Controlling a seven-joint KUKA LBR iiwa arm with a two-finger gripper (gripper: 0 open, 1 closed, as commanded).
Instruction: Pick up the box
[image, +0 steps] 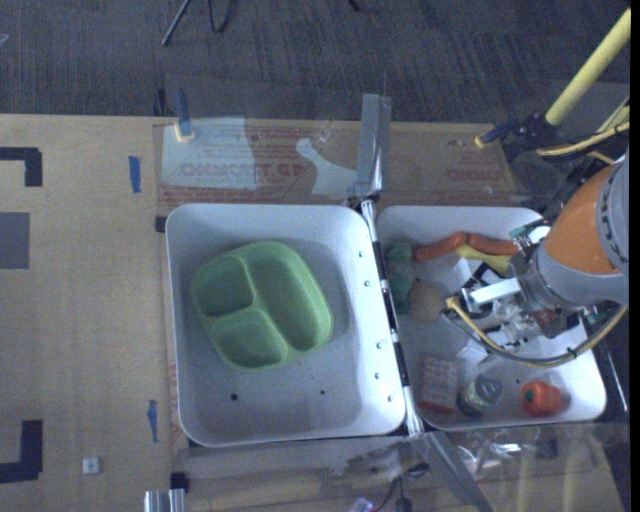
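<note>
The box (437, 384) is small and flat with a reddish printed face. It lies near the front left corner of the right bin (590, 405). My gripper (508, 324) hangs over the middle of that bin, behind and to the right of the box and apart from it. Nothing is visibly held in it.
A green divided plate (262, 303) lies in the left bin (190, 400). The right bin also holds an orange carrot-like piece (462, 244) at the back, a green item (400, 268), a tan round item (427, 299), a dark round can (481, 393) and an orange-red item (541, 397).
</note>
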